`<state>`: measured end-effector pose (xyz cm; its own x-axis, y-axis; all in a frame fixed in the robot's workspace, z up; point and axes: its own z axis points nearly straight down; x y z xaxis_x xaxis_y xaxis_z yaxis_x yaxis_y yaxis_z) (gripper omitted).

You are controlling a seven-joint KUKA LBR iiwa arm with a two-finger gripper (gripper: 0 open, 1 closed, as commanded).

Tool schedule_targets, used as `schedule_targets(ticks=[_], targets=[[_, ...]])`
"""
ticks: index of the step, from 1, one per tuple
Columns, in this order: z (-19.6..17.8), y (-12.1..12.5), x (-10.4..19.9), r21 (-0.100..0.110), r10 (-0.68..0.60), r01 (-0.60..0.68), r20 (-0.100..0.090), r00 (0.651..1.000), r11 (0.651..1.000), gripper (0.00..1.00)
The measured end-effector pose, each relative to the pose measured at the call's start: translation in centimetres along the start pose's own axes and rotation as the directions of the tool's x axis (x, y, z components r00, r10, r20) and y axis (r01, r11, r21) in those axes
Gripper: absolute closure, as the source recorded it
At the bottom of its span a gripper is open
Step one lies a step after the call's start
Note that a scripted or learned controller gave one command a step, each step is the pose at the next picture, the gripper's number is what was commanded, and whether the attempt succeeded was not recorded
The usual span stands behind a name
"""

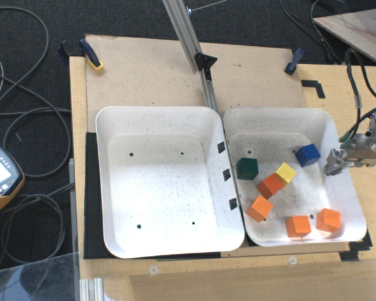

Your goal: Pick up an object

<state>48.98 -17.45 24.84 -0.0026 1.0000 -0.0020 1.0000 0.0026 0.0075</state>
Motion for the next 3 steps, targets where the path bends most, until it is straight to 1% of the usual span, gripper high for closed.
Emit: schedule_targets(ticks=[1, 2, 3], targets=[[-1.9, 0.1, 0.0, 0.003, 0.001, -0.001, -0.001, 1.000, 1.000, 1.00], [-1.1, 1.0, 5.3, 0.008, -0.003, 0.003, -0.005, 1.000, 1.000, 1.00], [-0.9, 3.1, 9.3, 0.006, -0.004, 0.004, -0.004, 1.000, 1.000, 1.00]])
